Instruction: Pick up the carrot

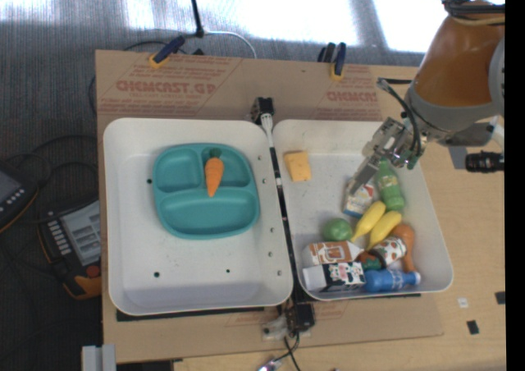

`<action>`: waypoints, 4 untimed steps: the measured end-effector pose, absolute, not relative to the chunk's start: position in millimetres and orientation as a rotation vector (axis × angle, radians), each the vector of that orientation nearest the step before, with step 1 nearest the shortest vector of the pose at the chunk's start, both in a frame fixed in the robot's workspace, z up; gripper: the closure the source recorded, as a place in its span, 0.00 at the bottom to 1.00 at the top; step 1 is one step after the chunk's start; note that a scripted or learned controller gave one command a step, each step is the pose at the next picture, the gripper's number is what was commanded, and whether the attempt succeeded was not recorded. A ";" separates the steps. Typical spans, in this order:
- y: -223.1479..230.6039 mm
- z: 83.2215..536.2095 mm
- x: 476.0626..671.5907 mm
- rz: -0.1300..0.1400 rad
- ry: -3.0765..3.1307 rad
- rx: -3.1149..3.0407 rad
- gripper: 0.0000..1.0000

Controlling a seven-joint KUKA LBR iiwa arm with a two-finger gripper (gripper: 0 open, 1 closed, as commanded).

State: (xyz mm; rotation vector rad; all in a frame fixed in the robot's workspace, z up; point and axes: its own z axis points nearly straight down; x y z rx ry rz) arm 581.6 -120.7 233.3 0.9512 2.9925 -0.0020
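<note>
- The left bin (123, 197) held a teal divided plate (205, 213), set nearer the bin's far edge than its near one.
- The carrot (213, 176) lay on that plate, across the ridge between its far compartments, leafy end toward the far rim.
- In the right bin (435, 230), a yellow cheese block (298, 167) sat near the far-left corner; toy foods crowded the near-right corner.
- The gripper (392, 146) hung over the right bin's far-right part, well apart from the carrot; its state could not be told.

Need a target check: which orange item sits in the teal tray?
The carrot, alone in the tray in the left bin; the cheese block lies in the right bin.
</note>
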 end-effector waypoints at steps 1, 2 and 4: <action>-184.5 231.1 536.2 -0.001 3.122 0.355 0.00; -180.4 145.4 562.2 0.003 3.136 -0.204 0.00; -210.7 128.8 569.8 0.004 3.081 -0.587 1.00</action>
